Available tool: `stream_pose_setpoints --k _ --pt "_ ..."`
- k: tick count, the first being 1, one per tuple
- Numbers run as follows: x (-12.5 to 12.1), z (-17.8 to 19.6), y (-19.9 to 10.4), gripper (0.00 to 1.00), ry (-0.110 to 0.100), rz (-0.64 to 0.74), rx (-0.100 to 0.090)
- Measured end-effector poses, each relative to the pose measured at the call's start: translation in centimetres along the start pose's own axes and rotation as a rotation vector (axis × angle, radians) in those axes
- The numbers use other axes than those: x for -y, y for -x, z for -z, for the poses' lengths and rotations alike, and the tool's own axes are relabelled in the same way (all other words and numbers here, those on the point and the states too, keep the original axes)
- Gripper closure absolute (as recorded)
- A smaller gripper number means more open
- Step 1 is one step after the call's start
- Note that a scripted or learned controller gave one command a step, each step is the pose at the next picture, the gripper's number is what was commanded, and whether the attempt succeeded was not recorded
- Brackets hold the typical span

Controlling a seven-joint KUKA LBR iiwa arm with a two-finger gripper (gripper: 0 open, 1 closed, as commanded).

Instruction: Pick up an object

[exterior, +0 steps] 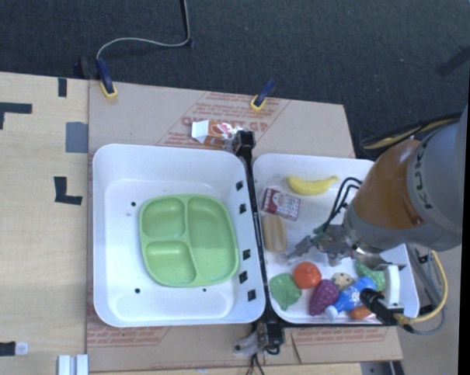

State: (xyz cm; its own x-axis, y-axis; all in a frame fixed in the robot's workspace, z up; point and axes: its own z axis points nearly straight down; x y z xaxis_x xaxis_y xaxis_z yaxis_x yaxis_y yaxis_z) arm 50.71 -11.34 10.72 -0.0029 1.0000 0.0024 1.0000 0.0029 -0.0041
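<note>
The arm (433, 184) is a thick grey cylinder with a broad orange band (386, 189) above the wrist, where black cables (345, 197) loop along its side. Below the band the wrist narrows into a grey metal gripper (320, 242), beside a white block (392, 284) and a yellow-tipped black cable (404, 321).

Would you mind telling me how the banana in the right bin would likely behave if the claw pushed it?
The banana looks like a smooth plastic toy, so probably light and slippery. Its curved shape would likely make it pivot rather than slide straight.
</note>
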Motion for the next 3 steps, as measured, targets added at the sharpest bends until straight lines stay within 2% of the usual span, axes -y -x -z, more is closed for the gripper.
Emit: stream_pose_setpoints --k 1,2,3 --pt "2.1 -2.0 0.1 0.0 0.012 -0.002 0.003" --pt "2.0 -1.0 0.0 1.0 0.011 -0.001 0.001" --pt "-0.1 10.6 -12.1 1.0 0.006 0.002 0.0"
